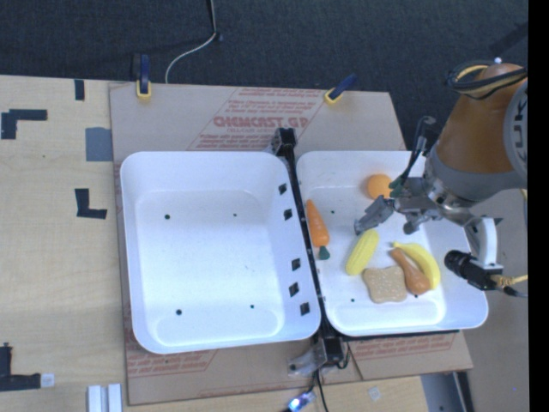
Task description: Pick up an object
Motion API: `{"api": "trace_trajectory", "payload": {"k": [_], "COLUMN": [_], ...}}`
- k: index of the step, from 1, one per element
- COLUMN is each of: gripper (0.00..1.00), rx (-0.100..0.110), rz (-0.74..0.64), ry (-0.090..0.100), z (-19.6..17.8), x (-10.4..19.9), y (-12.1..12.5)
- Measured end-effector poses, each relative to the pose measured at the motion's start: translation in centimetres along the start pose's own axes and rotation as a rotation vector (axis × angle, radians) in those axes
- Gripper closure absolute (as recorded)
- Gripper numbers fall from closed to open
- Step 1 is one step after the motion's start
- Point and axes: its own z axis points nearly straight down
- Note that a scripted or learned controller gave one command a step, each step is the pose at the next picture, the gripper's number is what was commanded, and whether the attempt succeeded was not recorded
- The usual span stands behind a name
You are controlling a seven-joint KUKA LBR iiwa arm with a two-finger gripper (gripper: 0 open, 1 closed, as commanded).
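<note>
The bread slice (385, 285) lies nearest us in the right bin (343, 316), beside the corn (362, 252) and banana (420, 263), so we should drop our open, empty fingers (390, 215) straight over the corn.

Toy foods (377, 249) — right bin (343, 316).

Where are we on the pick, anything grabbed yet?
Done: the arm has reached over the right bin, and the gripper sits above the food items. In hand: nothing visibly between the fingers. Left: the grasp itself. The corn, carrot, orange, banana and bread slice all lie on the bin floor.
</note>
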Motion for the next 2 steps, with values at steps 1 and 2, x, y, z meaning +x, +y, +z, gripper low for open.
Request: {"api": "trace_trajectory", "payload": {"k": [1,2], "gripper": [0.00,1.00], "rx": [0.011,0.003], "rz": [0.000,0.000], "ry": [0.002,0.001], "z": [11.6,9.9], "x": [2.1,2.0], "y": [-2.1,-1.8]}}
